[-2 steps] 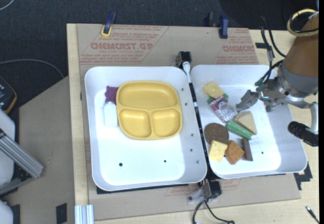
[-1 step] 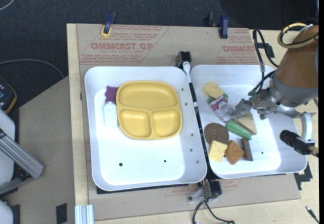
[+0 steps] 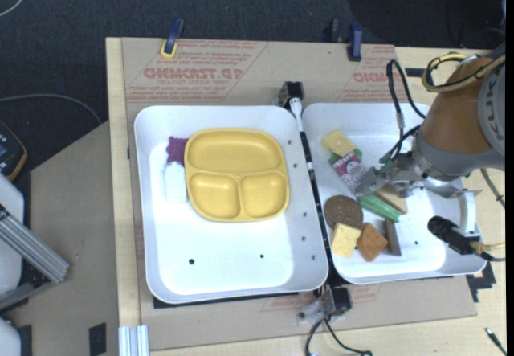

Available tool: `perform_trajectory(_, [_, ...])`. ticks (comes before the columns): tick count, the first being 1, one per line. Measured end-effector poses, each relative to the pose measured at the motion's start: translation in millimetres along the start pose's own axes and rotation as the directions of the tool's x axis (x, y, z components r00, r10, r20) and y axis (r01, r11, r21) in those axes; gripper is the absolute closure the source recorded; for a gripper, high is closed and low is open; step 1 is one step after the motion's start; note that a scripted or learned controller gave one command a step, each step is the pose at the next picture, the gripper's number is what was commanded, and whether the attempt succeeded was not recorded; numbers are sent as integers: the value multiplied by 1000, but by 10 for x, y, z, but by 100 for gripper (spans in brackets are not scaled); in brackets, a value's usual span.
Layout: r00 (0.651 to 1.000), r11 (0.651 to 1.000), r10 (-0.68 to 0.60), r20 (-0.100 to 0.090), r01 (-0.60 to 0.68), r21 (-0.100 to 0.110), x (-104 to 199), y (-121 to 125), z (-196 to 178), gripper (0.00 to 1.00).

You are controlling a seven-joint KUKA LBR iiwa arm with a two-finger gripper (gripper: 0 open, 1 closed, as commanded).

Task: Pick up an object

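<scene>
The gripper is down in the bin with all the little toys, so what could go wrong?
The gripper sits low in the right white bin, among crowded pieces. It might nudge the green stick or the red-and-white packet away instead of catching one. The round brown disc, yellow block and tan square biscuit touch, so two could lift together, or one could slip.

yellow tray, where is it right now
In the camera view the yellow tray lies in the left bin, toward its far end, with a purple item and a white item beside its left edge.
</scene>
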State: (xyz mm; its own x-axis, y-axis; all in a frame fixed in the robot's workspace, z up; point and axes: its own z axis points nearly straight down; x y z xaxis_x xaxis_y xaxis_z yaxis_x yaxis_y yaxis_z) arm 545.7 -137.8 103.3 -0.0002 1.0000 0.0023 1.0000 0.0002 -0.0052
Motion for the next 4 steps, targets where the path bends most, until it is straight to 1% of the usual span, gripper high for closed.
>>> perform_trajectory(1, [1000,1000,2,7,-2,-8,-24,16,152,0])
perform_trajectory(2, [1000,1000,3,12,-3,-21,-42,46,12,100])
perform_trajectory(3, [1000,1000,-2,4,2,-12,43,107,-568,100])
perform_trajectory(4, [1000,1000,0,5,0,-14,-6,63,-1182,100])
